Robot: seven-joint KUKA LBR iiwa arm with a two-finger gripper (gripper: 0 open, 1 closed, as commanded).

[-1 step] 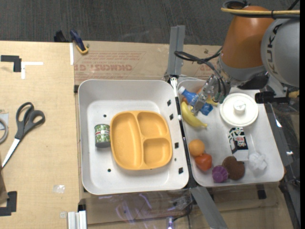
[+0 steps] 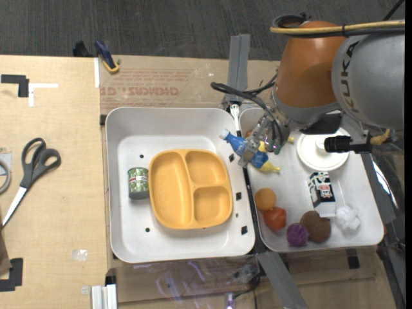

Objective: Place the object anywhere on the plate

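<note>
Looming over the right bin [image 2: 370,237], the arm [image 2: 341,63] is carrying a blue bottle [image 2: 243,147], pinched in its partly closed gripper [image 2: 261,140], above the bins' shared rims. Travelling left over the yellow plate [image 2: 191,188] before releasing looks wisest.

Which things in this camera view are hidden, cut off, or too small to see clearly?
- Gripper: blurred and crowded by the blue and yellow object; grasp unclear.
- Small green can beside the yellow divided plate: label too small to read.
- Black-handled scissors: blade tips cut by the left edge.
- Right white bin: far part hidden under the arm.
</note>
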